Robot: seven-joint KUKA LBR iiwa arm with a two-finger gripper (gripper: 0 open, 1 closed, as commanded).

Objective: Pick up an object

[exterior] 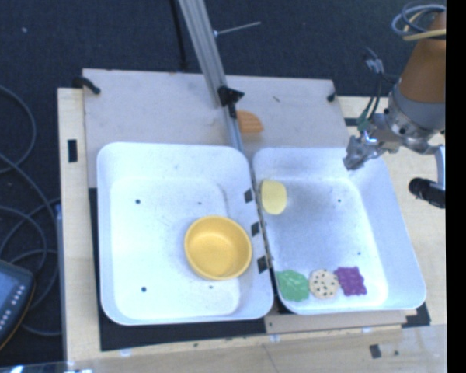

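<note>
White right bin (373, 208) holds a yellow disc (274, 196) far-left and three toys near; the end effector (357, 155) hovers at its far-right rim, grip unclear, risking striking the wall.

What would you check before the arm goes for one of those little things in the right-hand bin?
1. Tool position: at the right bin's far right corner, away from every object. Ok to start.
2. Nothing carried: no object seen at the tool. Ok.
3. Targets in view: pale yellow piece by the left wall; green piece, cookie and purple piece along the near edge. Ok.
4. Spacing: those three sit close together, near the rim. Not ok for an easy grab.
5. Easier target: the pale yellow piece lies alone, though close to the wall. Ok.
6. Whether the tool is open: cannot tell.
</note>
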